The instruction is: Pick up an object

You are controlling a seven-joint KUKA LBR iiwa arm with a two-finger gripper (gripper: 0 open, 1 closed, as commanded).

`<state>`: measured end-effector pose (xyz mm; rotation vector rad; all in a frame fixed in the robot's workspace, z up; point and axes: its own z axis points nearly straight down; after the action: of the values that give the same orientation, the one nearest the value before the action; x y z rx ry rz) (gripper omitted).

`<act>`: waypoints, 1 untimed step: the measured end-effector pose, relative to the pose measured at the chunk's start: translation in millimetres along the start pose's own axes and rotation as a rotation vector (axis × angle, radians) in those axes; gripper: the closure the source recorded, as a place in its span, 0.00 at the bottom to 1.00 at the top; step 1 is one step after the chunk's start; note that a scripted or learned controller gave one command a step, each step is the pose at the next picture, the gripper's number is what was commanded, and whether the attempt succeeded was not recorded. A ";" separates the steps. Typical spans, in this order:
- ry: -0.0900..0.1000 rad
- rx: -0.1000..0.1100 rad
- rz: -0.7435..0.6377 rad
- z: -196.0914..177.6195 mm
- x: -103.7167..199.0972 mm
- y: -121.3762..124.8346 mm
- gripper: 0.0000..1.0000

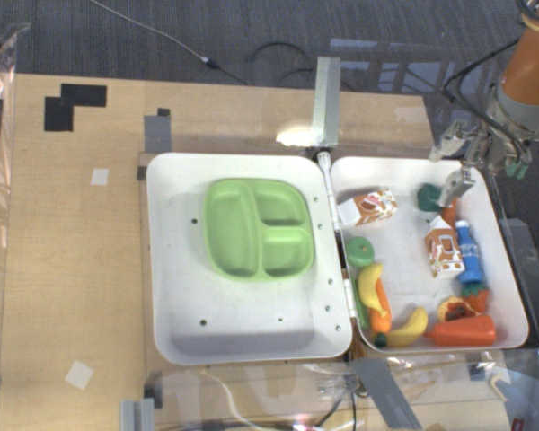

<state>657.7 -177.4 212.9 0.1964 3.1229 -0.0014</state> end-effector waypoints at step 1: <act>0.015 -0.002 -0.058 115.8 14.1 -5.6 0.00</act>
<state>644.4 -181.3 96.9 0.1055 3.1418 0.0031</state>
